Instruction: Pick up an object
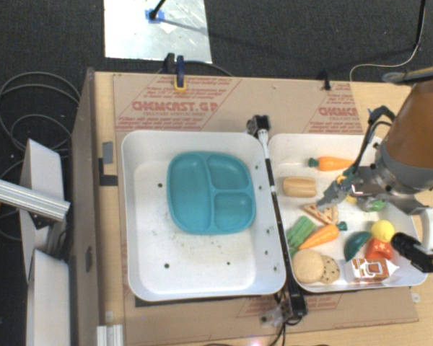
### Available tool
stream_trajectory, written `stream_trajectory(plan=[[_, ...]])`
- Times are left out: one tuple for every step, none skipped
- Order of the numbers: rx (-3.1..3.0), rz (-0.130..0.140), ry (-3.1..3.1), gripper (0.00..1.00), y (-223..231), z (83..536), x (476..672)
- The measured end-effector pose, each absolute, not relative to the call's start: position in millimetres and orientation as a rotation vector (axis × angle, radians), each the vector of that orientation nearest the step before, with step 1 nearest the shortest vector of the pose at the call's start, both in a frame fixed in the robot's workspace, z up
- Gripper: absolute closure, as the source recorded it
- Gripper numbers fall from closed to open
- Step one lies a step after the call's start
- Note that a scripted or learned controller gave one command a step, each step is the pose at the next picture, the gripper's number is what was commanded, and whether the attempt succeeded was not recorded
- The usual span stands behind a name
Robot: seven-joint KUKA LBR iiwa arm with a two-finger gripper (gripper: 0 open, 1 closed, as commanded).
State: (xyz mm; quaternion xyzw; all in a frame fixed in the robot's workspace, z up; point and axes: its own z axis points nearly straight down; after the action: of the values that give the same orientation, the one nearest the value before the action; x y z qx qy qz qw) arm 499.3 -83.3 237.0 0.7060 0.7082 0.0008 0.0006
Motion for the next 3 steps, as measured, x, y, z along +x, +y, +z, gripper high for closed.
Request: stream_trajectory(plan=[[2.208,0.009,2.214,0.00,-91.8,84.3,526.6],[2.207,0.015,2.206,1.00,-93.3,101.9,528.9],[2.208,0.014,2.208,0.00,-92.9,101.2,528.5]])
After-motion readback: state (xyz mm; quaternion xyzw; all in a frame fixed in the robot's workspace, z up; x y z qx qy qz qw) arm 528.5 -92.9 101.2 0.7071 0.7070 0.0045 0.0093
